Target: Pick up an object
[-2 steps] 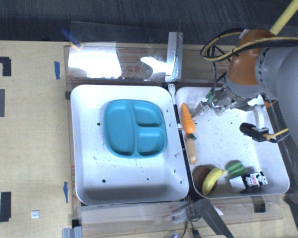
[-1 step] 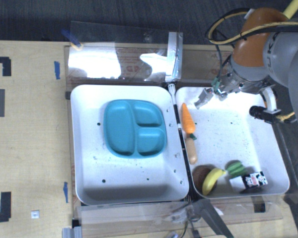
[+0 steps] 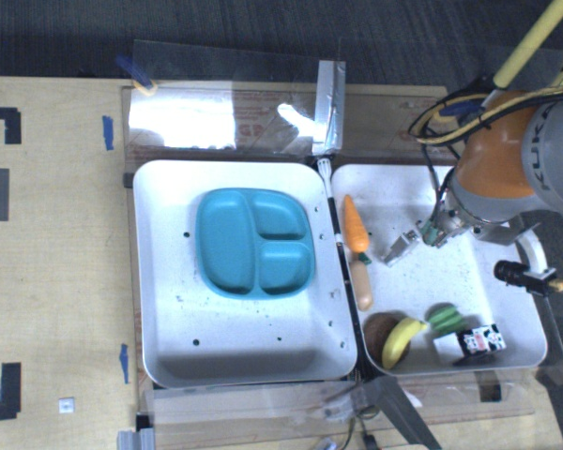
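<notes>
Carrot [image 3: 355, 225] just left of end effector [image 3: 401, 246], apart

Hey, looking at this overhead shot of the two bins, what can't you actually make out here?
- Gripper, camera view: too small and blurred to tell open from shut.
- Black and white item in the right bin: too small to identify.
- Brown object: partly covered by the banana.
- Arm: cut off by the right edge.

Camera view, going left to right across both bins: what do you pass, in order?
Blue divided plate in the left bin → carrot → banana → green item → small black-and-white item, all in the right bin.
</notes>
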Controlling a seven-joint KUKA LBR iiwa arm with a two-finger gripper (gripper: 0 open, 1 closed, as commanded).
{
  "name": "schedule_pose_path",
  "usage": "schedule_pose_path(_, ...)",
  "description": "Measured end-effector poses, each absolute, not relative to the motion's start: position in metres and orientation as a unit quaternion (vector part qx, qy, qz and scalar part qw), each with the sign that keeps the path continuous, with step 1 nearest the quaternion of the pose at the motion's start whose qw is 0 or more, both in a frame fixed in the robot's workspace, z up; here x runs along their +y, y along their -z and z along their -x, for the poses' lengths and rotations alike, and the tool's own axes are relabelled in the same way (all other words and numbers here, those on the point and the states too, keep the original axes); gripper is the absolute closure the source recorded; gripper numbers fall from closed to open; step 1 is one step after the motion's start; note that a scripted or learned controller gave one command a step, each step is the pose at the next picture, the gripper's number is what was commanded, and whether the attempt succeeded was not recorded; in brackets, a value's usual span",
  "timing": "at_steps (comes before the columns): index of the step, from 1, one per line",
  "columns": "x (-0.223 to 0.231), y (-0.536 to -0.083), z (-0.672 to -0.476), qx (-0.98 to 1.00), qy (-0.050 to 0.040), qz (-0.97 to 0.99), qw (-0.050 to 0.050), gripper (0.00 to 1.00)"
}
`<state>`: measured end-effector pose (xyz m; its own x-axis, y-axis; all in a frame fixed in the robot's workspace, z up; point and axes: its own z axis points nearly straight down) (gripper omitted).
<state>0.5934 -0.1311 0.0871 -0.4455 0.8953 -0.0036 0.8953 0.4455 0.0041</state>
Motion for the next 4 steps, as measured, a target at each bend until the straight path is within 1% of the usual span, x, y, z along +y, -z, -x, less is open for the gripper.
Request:
schedule_pose_path(1, -0.106, -0.105, -0.636, 0.753, -0.0015, -0.658, 0.002, 0.00)
schedule_pose_path(2, -0.142, -0.086, -0.618, 0.747, -0.0005, -0.665, 0.001, 0.00)
schedule_pose_path(3, -0.116, -0.135, -0.669, 0.719, -0.0025, -0.696, 0.003, 0.00)
schedule_pose_path(4, -0.135, -0.087, -0.668, 0.709, -0.0009, -0.705, 0.002, 0.00)
